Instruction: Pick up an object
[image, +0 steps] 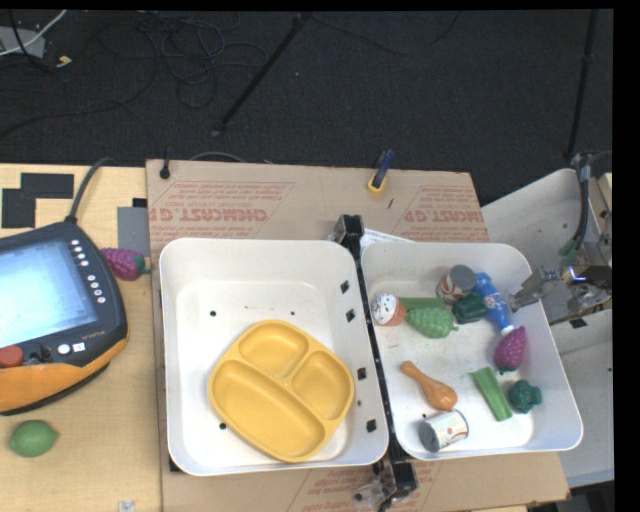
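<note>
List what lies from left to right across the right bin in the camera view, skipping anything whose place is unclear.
White speckled ball → green lumpy fruit → blue bottle → purple grape bunch → dark green broccoli.

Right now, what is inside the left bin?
The left bin holds one yellow divided plate, its three compartments bare. Whatever lies beneath the plate is covered.
</note>
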